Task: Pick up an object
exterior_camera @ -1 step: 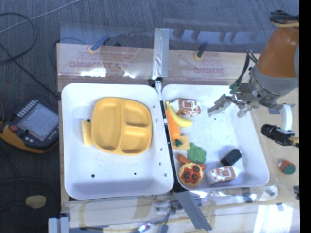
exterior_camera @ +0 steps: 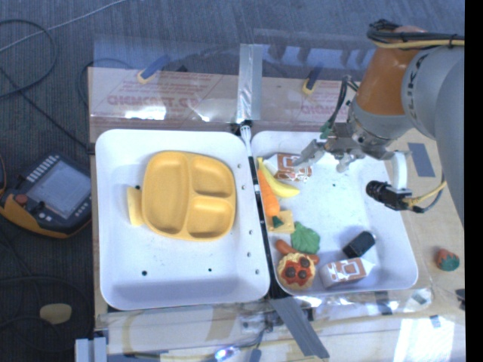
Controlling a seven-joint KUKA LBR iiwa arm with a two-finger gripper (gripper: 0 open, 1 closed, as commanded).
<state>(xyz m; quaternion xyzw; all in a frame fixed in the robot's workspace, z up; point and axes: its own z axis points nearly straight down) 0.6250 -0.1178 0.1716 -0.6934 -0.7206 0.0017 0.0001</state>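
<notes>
Right bin [exterior_camera: 392,225]: the pickable items are sitting mostly along its left and near sides. A small printed carton [exterior_camera: 293,167] is lying at the far left, touching the banana [exterior_camera: 275,182], which is lying beside an orange carrot [exterior_camera: 269,197] that is running along the bin's left wall. Nearer the camera a yellow wedge [exterior_camera: 283,220] and a green leafy piece [exterior_camera: 305,238] are sitting close together, then a small pizza [exterior_camera: 296,270] at the near left corner with a red sausage-like piece [exterior_camera: 284,246] just beyond it. A second printed carton [exterior_camera: 346,271] is lying beside the pizza, and a black block [exterior_camera: 358,243] is resting just beyond that carton.

My gripper [exterior_camera: 326,154] is hanging over the far part of the right bin, just right of the first carton. My two fingers are spreading apart, splayed wide, and I am holding nothing between them. One fingertip is reaching close to the carton; contact unclear from this angle.

My wrist, with its orange band [exterior_camera: 385,78], is coming in from the far right corner.

Left bin [exterior_camera: 113,225]: a yellow divided tray [exterior_camera: 189,194] is lying in the middle, with a pale yellow flat piece [exterior_camera: 134,206] partly tucked under its left edge.

Outside the bins: a handheld pendant [exterior_camera: 45,196] is lying on the floor at left, and a small red and green object [exterior_camera: 447,259] is sitting on the bench at right.
</notes>
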